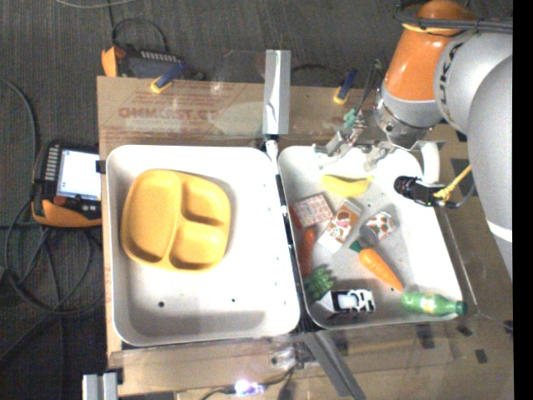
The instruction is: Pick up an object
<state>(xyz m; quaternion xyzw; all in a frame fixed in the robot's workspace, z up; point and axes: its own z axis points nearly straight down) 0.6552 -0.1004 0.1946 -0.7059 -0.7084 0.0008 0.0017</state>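
Note:
My gripper (354,151) hangs over the far end of the right bin (450,248), fingers spread apart and open, with nothing between them. Just below it lies a yellow banana (346,185). Further toward the front lie a patterned box (311,210), a white and red packet (341,222), a small can (379,226), an orange carrot (381,267), a red-orange piece (306,248), a green leafy toy (316,283), a black and white toy car (351,301) and a green bottle (429,303).
The left bin (166,307) holds a yellow divided plate (177,219). A metal post (276,90) stands behind the gap between the bins. The grey arm with its orange band (420,57) fills the upper right.

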